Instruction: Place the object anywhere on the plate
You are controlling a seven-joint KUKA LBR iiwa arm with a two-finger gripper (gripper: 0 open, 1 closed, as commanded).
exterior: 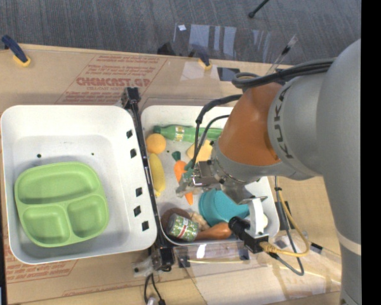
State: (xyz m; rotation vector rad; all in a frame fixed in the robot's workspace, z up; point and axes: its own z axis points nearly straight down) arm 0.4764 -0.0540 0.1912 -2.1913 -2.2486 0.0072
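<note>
A light green divided plate (60, 202) lies in the left bin (25, 122). The right bin (178, 114) holds several toy foods: a green bottle (178, 132), an orange ball (155, 143), a yellow banana-like piece (157, 172), an orange carrot (180, 170), a teal cup (217, 207), a hot dog (211, 230) and a dark can with a green label (181, 227). My gripper (190, 182) hangs low over the middle of the right bin, just beside the carrot and above the teal cup. The wrist and orange band cover much of the bin's right half.
A black divider with clips (140, 164) runs between the two bins. Cables (286, 234) trail off the arm near the right bin's front right corner. Brown cardboard (108, 75) covers the bench behind the bins.
</note>
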